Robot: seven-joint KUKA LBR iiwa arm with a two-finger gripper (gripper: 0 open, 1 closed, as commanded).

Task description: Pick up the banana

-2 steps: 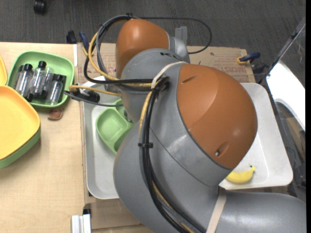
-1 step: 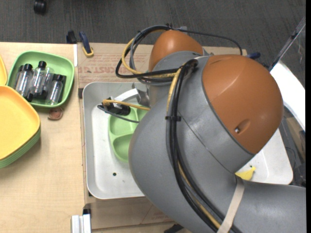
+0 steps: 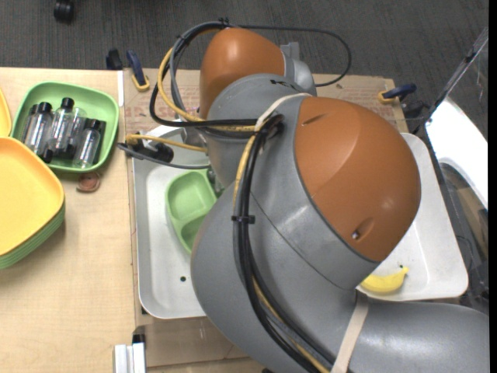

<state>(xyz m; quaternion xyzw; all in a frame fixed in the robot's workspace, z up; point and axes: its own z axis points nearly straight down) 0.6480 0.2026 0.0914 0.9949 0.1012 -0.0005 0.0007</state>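
Note:
A yellow banana (image 3: 386, 280) lies in the right white bin (image 3: 443, 231) near its front edge, partly covered by the arm. The grey and orange arm (image 3: 311, 208) fills the middle of the camera view and hides most of both bins. Its upper part reaches toward the back of the left bin (image 3: 151, 263).
A light green bowl (image 3: 189, 204) sits in the left bin, half hidden by the arm. On the wooden bench to the left stand a green tray of dark bottles (image 3: 66, 127) and a stack of yellow plates (image 3: 27, 200). Black and yellow cables (image 3: 167, 99) loop over the arm.

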